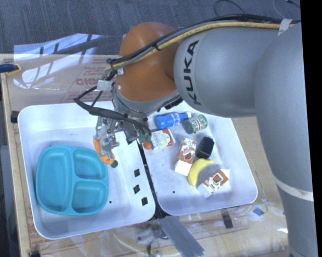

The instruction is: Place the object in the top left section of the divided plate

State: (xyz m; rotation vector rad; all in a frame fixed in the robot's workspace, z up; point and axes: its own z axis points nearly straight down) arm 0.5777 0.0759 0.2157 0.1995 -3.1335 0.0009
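Grey arm (239, 65) enters from the right, bulky link filling the upper right and right edge; orange band (145, 57) sits above the wrist, black and yellow cables running along the top of the link. Wrist points down and toward the left; gripper (108, 142) hangs low at the arm's left end; something orange shows at the fingers (102, 141), grasp not clear.
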